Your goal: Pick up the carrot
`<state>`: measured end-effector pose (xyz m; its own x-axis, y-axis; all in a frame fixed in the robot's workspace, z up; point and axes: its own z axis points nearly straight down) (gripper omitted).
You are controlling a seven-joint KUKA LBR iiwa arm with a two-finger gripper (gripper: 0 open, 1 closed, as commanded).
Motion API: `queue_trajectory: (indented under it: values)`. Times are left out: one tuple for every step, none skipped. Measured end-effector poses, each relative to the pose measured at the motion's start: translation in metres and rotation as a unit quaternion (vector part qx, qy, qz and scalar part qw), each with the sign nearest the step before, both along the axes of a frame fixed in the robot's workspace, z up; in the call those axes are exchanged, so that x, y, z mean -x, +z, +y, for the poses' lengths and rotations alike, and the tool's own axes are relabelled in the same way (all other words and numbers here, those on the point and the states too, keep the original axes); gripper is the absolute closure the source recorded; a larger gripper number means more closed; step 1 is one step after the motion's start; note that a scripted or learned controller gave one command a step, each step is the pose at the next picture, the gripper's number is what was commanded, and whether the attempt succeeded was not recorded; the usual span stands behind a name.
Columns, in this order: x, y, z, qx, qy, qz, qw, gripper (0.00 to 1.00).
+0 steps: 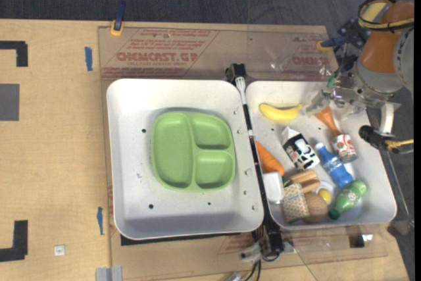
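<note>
Camera view: carrot in right bin

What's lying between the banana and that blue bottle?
In the camera view, a black-and-white bottle lies between the banana and the blue bottle.

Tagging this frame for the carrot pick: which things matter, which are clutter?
Matter:
carrot, at the right bin's left wall
gripper, over that bin's far side

Clutter:
banana
blue bottle
green bottle
small can
black-and-white carton
green divided plate in the left bin
</note>
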<state>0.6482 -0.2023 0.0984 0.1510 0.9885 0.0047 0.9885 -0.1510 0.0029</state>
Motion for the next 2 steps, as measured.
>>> queue_trajectory:
  values:
    - [-0.001,0.01,-0.001,0.0029,0.002,-0.001,1.0,1.0]
    - [0.047,0.064,0.058,0.0013,0.04,0.001,0.9992,1.0]
